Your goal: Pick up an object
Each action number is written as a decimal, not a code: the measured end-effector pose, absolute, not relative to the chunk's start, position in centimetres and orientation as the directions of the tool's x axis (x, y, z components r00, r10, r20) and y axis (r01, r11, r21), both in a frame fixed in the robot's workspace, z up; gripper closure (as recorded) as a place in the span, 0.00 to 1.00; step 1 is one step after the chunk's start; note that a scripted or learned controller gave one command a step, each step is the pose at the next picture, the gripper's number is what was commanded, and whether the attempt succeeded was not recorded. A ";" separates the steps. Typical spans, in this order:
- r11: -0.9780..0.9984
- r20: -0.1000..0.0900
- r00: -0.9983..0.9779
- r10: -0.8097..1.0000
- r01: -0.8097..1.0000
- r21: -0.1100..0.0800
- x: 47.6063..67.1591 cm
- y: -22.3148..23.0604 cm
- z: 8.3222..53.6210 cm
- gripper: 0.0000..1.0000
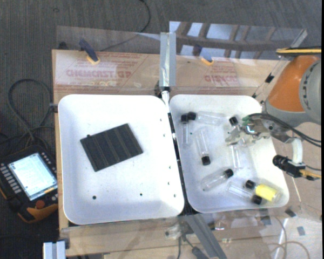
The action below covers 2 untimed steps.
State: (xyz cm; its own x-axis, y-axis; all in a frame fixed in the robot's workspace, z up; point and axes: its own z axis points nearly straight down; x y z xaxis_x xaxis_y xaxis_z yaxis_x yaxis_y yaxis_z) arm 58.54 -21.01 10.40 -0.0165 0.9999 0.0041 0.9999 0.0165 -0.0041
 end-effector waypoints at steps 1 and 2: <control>-0.027 -0.001 0.027 1.000 1.000 -0.002 58.7 -15.6 21.2 1.00; -0.032 -0.001 0.032 0.999 0.999 -0.004 63.3 -11.5 20.2 1.00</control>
State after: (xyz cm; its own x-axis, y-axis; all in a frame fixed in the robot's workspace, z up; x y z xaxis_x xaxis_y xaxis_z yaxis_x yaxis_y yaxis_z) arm 63.26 -11.50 20.23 0.0317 0.9995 -0.0006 0.9995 -0.0317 -0.0042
